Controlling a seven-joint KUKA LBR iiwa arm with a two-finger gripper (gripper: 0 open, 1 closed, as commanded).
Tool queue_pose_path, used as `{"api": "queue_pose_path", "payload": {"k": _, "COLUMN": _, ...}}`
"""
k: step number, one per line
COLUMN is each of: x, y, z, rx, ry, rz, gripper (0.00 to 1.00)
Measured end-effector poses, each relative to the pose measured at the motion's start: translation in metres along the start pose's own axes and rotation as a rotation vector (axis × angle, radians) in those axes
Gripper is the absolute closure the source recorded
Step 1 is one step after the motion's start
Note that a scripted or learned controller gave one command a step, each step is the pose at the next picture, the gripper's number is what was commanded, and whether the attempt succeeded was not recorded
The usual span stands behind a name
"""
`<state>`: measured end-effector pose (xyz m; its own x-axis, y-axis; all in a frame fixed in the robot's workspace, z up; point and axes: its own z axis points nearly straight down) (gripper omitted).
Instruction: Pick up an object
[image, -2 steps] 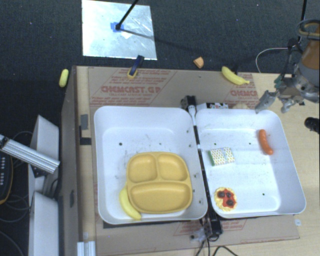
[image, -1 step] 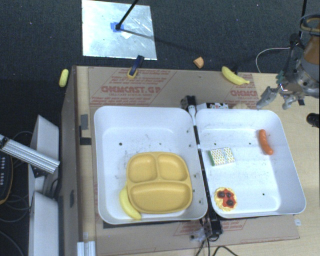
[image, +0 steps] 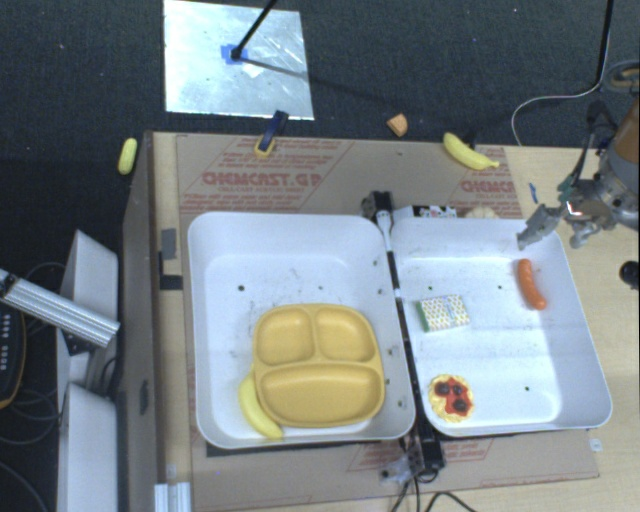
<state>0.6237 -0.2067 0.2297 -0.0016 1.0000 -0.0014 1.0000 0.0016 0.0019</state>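
Claw spread open and holding nothing, poised over right bin at its far right corner. Orange sausage lying just below, on bin floor, apart from fingers.

cam: fixed overhead | slanted down | both bins in frame

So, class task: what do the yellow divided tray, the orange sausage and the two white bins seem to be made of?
Yellow divided tray: probably moulded plastic, matte, with smooth rounded compartment walls.
Orange sausage: likely plastic or rubber toy food, uniform colour with a slight sheen.
White bins: seemingly thin formed plastic, semi-gloss, with rounded corners and rolled rims.
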Motion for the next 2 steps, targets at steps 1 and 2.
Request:
{"api": "queue_pose_path", "payload": {"k": 1, "x": 0.001, "y": 0.018, "z": 0.145, "rx": 0.000, "ry": 0.001, "rz": -0.002, "gripper": 0.00}}
{"api": "queue_pose_path", "payload": {"k": 2, "x": 0.001, "y": 0.019, "z": 0.134, "rx": -0.004, "ry": 0.000, "rz": -0.004, "gripper": 1.00}}
